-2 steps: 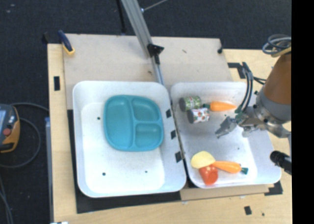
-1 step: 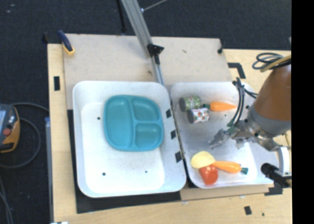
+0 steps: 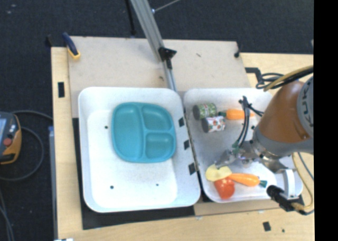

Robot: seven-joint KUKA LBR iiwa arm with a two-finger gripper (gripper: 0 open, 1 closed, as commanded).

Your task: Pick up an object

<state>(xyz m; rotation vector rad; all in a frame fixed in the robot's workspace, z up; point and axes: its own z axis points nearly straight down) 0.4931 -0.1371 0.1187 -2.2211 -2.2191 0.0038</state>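
The right bin holds several small items. A green can and a white can with red print lie near its far left side, with an orange carrot piece beside them. Near the front lie a pale yellow piece, a red tomato-like piece and an orange carrot. My gripper hangs low over the bin's middle, just above the yellow piece, under the orange wrist band. I see nothing held.
The left bin holds a teal divided plate. A grey metal bar slants down from the top to the gap between the bins. Cables run along the right bin's far right corner.
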